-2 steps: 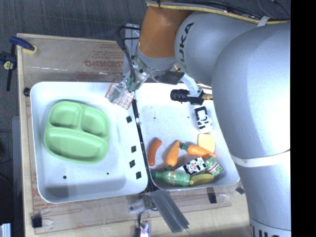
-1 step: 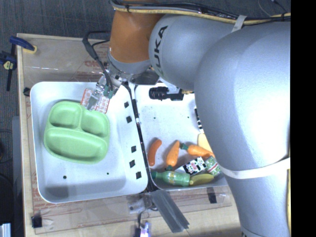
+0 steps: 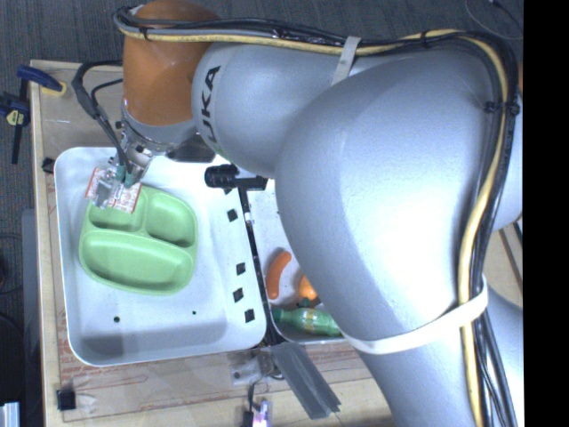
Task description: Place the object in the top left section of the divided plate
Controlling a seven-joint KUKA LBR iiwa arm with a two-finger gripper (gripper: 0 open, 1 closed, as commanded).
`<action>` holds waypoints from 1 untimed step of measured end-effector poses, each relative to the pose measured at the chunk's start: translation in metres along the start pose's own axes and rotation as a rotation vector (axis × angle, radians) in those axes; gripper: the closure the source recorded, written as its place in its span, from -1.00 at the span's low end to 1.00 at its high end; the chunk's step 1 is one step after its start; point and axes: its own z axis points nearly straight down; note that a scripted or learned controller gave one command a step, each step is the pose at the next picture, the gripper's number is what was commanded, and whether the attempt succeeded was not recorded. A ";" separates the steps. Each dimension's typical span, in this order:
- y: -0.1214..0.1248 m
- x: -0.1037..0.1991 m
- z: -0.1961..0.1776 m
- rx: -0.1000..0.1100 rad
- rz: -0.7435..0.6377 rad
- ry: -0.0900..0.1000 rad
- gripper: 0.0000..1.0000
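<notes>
Bench work is pictured from the single overhead camera, with a grey KUKA arm (image 3: 373,167) reaching in from the right across two shallow white bins. The end effector (image 3: 120,172) is seen low over the far left corner of the left bin (image 3: 151,336), directly below the arm's orange band (image 3: 160,60). A small flat object (image 3: 114,192), white with reddish print and resembling a card or packet, is shown just under the fingertips, at the upper left edge of the green divided plate (image 3: 138,243). Contact between fingers and object cannot be confirmed at this size, and how far the end effector is opened cannot be told; no grip is claimed.

The object is judged to overlap the rim of the plate's top left section, though whether it rests inside that section or is suspended above it cannot be settled. It is judged to be light and thin, probably slightly flexible, and unlikely to be damaged by a short drop. Its flat faces would offer little purchase from above, so an edge pinch across its short side is thought the better hold, with the risk that it slides or tilts on the plate's smooth, sloped wall.

An orange carrot-like item (image 3: 279,272) and a green bottle (image 3: 307,320) are visible in the right bin (image 3: 283,334), partly hidden by the arm. Blue clamps (image 3: 27,92) are seen at the tabletop's far left edge.
</notes>
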 end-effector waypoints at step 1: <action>0.000 0.000 0.000 0.000 0.001 0.000 -1.00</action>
